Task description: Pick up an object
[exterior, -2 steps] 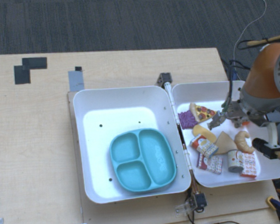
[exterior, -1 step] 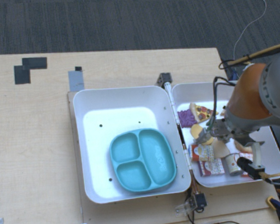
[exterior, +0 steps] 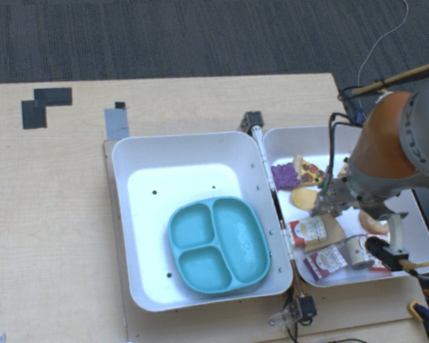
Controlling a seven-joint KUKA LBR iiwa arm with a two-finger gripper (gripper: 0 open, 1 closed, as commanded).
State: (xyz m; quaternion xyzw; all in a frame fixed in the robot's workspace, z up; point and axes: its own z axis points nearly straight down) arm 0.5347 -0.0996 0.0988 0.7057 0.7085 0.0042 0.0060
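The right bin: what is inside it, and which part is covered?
Inside the right bin lie a purple item, a yellow piece and two snack packets. The arm covers the bin's right part, so what lies beneath it cannot be seen.

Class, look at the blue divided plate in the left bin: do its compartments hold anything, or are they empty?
Empty. The blue divided plate lies flat in the left bin, and all three compartments show only bare blue surface.
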